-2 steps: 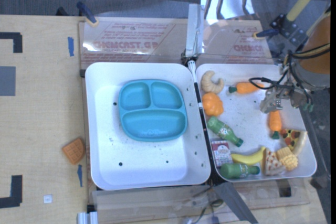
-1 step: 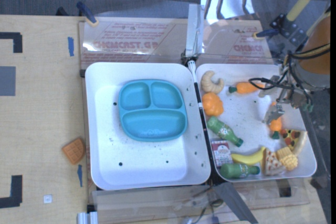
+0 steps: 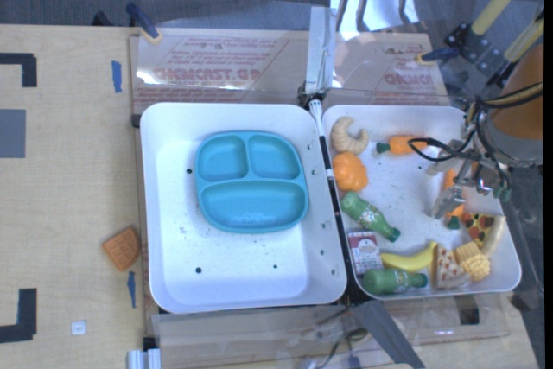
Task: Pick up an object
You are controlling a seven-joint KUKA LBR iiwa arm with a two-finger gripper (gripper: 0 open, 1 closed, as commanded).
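Toys crowd the right bin [image 3: 393,186], and that's where we find the gripper [image 3: 451,205], low over its right side, just beside a pizza slice [image 3: 478,226]. We can't tell how its fingers stand, nor whether anything is caught between them, too much cable and metal in the way. Along the bin's left wall we see a croissant [image 3: 348,134], an orange pumpkin [image 3: 349,173] and a green bottle [image 3: 370,216]. Near the front edge lie a red can [image 3: 364,252], a banana [image 3: 409,258], another green bottle [image 3: 394,280] and corn [image 3: 472,260]. A carrot [image 3: 399,145] sits toward the back. Over in the left bin [image 3: 173,212] we have a blue divided plate [image 3: 251,181]. A waffle [image 3: 122,247] rests out on the bench.
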